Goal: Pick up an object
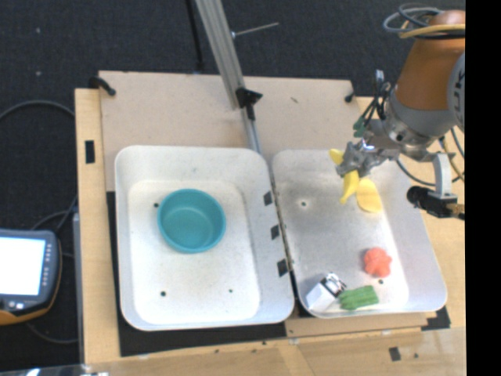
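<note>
We see the grey two-finger gripper low over the right shallow white bin, its jaws against the yellow plastic banana-shaped toys; whether they grip, we cannot tell. Nearer us lie a red lumpy toy, a green block and a small white-and-black piece. A teal round bowl sits in the left white bin.

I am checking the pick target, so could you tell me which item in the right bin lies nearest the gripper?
The yellow object, right beneath the gripper near the bin's far end. The red object, green object and small white item lie toward the near edge.
</note>
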You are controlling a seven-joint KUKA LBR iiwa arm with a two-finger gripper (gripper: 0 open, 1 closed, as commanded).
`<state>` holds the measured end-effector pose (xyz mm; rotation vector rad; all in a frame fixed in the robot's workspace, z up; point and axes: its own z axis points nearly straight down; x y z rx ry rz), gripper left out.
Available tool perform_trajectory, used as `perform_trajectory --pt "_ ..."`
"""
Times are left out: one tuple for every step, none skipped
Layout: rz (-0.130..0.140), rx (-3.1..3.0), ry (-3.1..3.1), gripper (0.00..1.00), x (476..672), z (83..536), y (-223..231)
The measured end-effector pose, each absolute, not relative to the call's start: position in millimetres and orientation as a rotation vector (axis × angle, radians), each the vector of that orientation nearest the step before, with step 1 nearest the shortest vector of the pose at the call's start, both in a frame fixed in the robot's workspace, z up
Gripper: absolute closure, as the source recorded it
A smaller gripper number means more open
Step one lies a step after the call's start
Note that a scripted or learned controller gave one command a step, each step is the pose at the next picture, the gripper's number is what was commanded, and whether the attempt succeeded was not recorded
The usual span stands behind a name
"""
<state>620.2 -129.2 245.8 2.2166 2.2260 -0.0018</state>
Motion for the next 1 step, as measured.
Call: perform_trajectory --pt "0.003 2.215 2.229 1.0 593.8 252.3 -80.4"
